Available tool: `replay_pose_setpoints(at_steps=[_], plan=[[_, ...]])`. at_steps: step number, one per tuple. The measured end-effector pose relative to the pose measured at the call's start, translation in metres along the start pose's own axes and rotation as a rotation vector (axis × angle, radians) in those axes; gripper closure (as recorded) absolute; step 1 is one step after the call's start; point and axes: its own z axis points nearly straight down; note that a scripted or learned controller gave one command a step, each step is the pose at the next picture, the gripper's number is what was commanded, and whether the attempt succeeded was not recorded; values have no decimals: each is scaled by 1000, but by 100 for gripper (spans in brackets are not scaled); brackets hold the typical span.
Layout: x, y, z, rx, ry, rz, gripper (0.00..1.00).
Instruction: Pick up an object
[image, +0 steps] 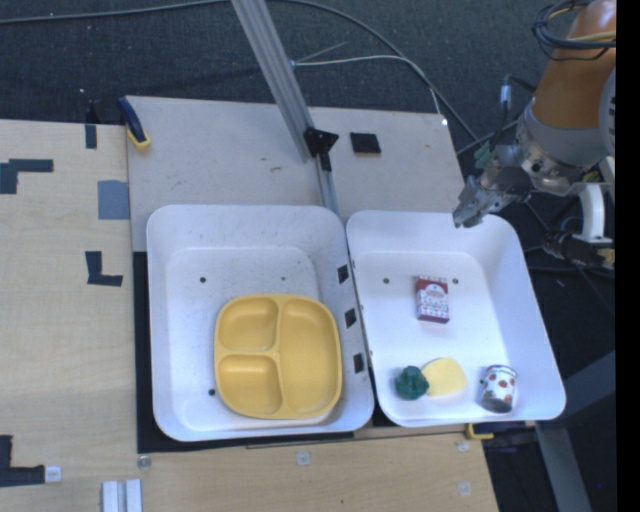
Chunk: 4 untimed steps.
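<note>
The right bin (520, 290) holds a small red and white box (432, 300) near its middle. Along its near side lie a dark green lump (410, 382), a pale yellow rounded piece (445, 377) and a small silver and red can (498, 388). My gripper (468, 215) hangs over the far rim of the right bin, up and to the right of the red box and apart from every object. Nothing shows between its tips.
The left bin (180, 300) carries a yellow divided plate (277, 355). A slanted metal post (285, 85) rises behind the bins, with cables across the dark floor. The arm's orange band (575, 80) stands at the upper right.
</note>
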Motion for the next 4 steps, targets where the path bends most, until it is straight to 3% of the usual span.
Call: replay_pose_setpoints(at_steps=[4], plan=[[214, -49, 31, 1, 1, -3, 100]])
